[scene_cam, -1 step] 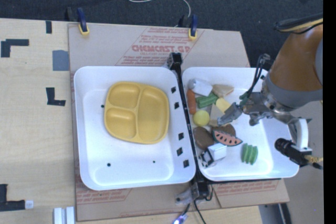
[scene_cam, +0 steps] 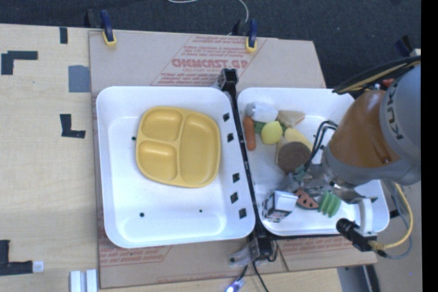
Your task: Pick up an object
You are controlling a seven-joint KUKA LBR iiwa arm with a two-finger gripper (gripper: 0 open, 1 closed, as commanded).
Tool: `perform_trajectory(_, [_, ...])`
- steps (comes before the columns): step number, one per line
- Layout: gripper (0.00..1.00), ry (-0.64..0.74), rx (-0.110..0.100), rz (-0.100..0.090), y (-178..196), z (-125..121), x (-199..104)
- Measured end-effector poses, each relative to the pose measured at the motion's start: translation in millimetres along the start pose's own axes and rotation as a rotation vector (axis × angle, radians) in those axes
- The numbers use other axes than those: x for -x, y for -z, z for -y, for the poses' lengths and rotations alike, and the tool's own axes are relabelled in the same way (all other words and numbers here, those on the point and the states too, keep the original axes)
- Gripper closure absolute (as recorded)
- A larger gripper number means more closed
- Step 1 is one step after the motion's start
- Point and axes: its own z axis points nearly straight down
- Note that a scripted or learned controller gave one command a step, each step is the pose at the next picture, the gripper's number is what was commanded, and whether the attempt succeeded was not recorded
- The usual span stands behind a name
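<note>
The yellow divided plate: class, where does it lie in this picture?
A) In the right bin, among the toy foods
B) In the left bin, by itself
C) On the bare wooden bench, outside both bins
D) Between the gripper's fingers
B: the yellow divided plate lies flat on the floor of the left bin, while the small toy foods such as the carrot crowd the right bin, where the arm reaches in.

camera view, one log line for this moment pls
arm: over right bin | end effector: low among toy food | grasp: unclear | yellow tray: left bin
</note>
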Motion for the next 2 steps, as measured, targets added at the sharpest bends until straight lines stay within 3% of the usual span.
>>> perform_trajectory(1, [0.00, 0.005, 0.010, 0.001, 3.5, -69.5, 21.5])
perform_trajectory(2, [1.00, 0.005, 0.006, 0.001, 11.4, -67.6, 20.9])
